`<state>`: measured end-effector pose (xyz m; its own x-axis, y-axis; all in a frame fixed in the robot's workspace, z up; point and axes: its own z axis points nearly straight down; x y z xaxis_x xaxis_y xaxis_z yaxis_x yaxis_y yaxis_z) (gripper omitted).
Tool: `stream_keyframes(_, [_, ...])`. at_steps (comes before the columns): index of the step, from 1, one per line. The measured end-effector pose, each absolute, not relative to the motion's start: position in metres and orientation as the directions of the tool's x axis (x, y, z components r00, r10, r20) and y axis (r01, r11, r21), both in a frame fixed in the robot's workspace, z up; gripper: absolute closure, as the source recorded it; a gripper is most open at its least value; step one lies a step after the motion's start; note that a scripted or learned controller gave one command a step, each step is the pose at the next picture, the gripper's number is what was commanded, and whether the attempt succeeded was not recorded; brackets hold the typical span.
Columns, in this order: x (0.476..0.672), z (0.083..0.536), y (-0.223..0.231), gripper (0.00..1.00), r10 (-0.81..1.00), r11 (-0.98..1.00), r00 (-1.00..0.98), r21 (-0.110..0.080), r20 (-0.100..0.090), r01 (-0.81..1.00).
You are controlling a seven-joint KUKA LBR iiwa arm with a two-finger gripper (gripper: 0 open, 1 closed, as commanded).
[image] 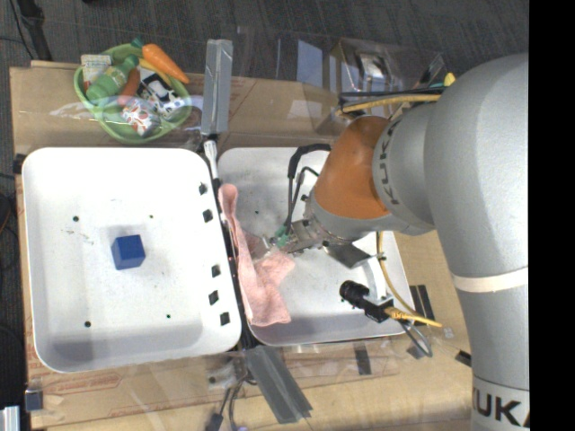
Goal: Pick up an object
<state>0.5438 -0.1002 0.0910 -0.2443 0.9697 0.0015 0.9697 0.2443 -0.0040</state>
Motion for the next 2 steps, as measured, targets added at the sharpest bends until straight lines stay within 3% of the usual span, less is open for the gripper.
stream_keyframes(1, [0.544, 0.101, -0.101, 1.0, 0.969, 0.246, -0.246, -0.006, 0.002, 0.969])
stream_keyframes(2, [0.552, 0.241, -0.073, 1.0, 0.986, 0.166, -0.166, -0.001, 0.001, 0.986])
